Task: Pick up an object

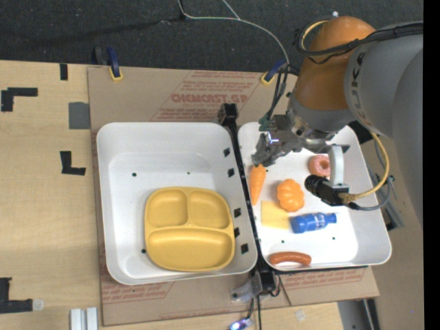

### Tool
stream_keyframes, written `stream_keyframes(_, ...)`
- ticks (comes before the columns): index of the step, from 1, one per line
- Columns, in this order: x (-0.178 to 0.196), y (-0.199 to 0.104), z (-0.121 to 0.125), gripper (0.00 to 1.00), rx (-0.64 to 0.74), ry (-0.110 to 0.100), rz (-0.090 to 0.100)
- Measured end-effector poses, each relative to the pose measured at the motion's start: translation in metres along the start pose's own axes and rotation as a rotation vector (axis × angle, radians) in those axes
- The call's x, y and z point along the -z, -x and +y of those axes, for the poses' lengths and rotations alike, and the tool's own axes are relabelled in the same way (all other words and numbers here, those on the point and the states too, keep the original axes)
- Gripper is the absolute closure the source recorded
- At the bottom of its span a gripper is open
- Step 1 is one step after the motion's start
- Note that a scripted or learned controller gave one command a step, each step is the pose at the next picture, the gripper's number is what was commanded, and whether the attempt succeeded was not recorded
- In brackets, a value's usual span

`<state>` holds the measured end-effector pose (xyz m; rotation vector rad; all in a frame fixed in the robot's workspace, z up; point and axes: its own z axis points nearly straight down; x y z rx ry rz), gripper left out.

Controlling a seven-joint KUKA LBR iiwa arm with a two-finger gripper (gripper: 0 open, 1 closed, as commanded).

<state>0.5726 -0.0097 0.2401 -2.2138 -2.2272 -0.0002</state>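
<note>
My gripper (265, 155) hangs over the right bin (368, 249), near its far left corner, with its fingertips just above the thick end of an orange carrot (256, 183) that lies along the left wall. Nothing shows between the fingers. To the right of the carrot sit a small orange pumpkin (290, 194), a yellow cheese slice (273, 216) and a blue bottle (312, 222). A pink donut (319, 164) lies beside the arm, and a sausage (289, 258) rests at the bin's front.
The left bin (117, 157) holds a yellow divided plate (189, 227). A black clip (229, 112) stands where the bins meet at the back. A black and white attachment (331, 181) with a cable hangs from the arm over the right bin.
</note>
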Motion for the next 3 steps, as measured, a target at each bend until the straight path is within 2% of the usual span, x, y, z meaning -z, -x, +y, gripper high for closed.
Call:
stream_keyframes(2,0.006,-0.109,0.031,1.00,0.001,0.000,0.001)
stream_keyframes(3,0.006,-0.105,0.031,0.00,-0.003,-0.001,-0.001)
